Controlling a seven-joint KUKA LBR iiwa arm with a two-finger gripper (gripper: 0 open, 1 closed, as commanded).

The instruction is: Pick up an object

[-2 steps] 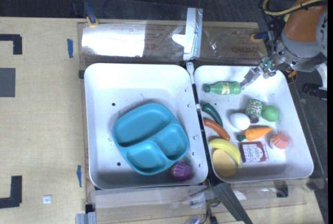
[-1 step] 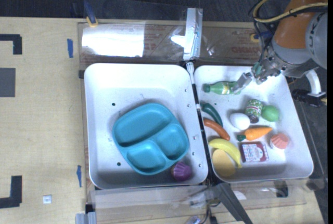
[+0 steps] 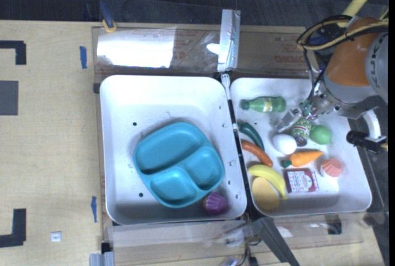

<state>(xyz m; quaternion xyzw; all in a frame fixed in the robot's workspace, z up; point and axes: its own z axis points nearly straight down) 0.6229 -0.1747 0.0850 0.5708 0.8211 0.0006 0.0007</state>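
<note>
Hovering over the right bin (image 3: 358, 200), the gripper (image 3: 302, 116) hangs above crowded toy food.
Its jaws' opening cannot be told; a small can (image 3: 302, 129) lies just beneath, a white egg (image 3: 284, 144) beside it.

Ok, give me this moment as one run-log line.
gripper: low in right white bin, over small green-patterned can | grasp: not confirmed | blue sectioned plastic plate: left white bin

We look from one fixed camera above the surface (image 3: 43, 135), facing down at a slant, far enough to see both white bins (image 3: 117, 98) side by side, with the arm (image 3: 355, 64) entering at right.
</note>
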